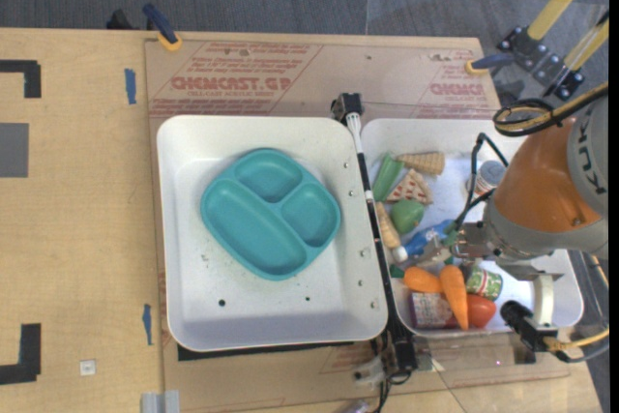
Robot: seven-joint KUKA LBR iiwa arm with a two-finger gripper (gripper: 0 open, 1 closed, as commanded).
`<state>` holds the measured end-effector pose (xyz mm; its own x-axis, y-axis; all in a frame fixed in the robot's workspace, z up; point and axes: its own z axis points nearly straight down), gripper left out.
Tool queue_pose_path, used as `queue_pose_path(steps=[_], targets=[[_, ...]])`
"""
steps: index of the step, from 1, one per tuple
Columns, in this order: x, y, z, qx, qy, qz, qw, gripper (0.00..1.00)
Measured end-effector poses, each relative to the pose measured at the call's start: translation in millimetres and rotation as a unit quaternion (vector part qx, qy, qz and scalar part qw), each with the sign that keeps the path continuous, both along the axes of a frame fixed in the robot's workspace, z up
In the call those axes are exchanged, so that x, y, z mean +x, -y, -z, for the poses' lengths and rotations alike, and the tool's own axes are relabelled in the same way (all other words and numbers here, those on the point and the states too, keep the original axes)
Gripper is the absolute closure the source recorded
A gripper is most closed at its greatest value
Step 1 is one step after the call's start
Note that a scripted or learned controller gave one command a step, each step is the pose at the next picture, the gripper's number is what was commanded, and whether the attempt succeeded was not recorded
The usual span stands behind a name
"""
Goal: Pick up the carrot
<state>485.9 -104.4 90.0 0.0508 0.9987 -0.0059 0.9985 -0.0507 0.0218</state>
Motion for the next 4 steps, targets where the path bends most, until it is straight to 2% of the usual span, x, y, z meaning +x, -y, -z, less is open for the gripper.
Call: queue_pose_path(steps=[1,2,3,4], targets=[[1.1,-6.4,0.3,0.0016,0.004,0.140,0.9901,0.00],[-0.3,5.0,0.4,0.0045,0.002,0.209,0.9779,0.00],[-1.7,-2.6,0.4,0.0018,-0.001,0.177,0.9843,0.00],[-1.0,17.8,0.5,0.0072,-0.001,0.293,0.9561,0.00]])
